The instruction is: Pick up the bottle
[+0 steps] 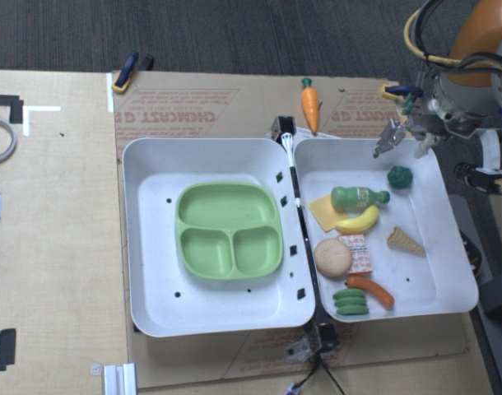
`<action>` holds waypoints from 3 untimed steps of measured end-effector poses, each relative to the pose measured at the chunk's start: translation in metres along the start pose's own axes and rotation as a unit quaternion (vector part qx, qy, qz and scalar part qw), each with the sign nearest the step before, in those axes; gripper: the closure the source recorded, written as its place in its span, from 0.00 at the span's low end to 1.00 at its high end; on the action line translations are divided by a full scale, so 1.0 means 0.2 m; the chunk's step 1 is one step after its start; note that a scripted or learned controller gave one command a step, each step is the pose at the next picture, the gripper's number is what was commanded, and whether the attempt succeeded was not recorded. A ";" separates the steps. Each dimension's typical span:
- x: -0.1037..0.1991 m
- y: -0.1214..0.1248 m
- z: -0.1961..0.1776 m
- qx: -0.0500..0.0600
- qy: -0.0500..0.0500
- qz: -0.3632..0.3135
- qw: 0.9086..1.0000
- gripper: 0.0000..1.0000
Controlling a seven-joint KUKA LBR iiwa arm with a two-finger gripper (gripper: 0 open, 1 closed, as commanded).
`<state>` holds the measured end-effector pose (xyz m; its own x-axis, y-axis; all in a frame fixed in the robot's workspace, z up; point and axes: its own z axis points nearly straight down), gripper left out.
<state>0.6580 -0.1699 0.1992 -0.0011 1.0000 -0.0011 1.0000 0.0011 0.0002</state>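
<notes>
1. The bottle (360, 196), green with a pale label, lies on its side in the right bin (448, 245), in that bin's upper middle, cap end pointing toward the view's right; it rests just above the banana (357, 220) and beside the yellow cheese slice (323, 212), touching or very nearly touching both.
2. The claw (390, 141) hangs over the upper rim of the right bin, up and to the right of the bottle and well apart from it; its fingers stand spread with a gap between them and nothing in that gap.
3. Judged from this, the step in hand is the approach; the grasp is not yet made and the bottle is untouched.
4. The next move calls for bringing the claw down and toward the view's left until it sits over the bottle's body; the fingers should straddle the bottle across its narrow width, not along its length.
5. The risk I see is crowding; the banana lies so near that a finger may land on it or nudge it, and the dark green lump (400, 176) sits close to the cap end.
</notes>
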 end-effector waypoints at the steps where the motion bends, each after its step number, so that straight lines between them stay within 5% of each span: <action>1: 0.00 0.00 -0.05 -0.001 -0.001 -0.001 1.000 1.00; 2: -0.01 -0.42 0.23 0.000 0.000 -0.023 1.000 1.00; 3: 0.18 -0.79 -0.29 0.000 0.000 -0.203 0.979 1.00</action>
